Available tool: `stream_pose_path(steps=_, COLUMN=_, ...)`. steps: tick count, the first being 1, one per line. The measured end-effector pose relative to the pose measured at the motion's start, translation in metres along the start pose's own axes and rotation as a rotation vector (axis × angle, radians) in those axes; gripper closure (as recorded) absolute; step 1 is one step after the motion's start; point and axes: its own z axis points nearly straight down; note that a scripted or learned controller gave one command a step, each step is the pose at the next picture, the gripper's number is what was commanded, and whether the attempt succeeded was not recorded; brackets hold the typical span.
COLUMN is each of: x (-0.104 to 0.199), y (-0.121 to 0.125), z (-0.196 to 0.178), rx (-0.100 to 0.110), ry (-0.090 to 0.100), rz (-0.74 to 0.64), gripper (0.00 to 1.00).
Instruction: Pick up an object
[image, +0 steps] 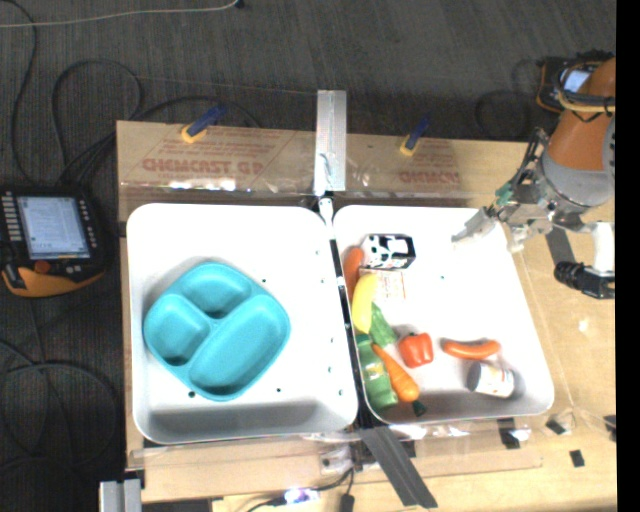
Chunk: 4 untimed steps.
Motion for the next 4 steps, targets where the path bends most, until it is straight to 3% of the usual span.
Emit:
stream_pose_path(steps=1, x=0.048, y=-0.036, z=0.101, rx=0.000, ry=-0.003, rz=-0.043, gripper=0.00)
stream_pose_path(steps=2, x=0.069, y=-0.143, z=0.105, rx=-0.006, ry=-0.002, rz=0.017, gripper=0.00)
stream_pose_path(steps=3, x=0.108, y=-0.080, z=0.105, rx=-0.013, ry=-0.005, rz=-0.114, gripper=0.00)
stream_pose_path(steps=4, x=0.116, y=-0.015, z=0.105, rx=-0.013, ry=-0.005, rz=-0.203, gripper=0.00)
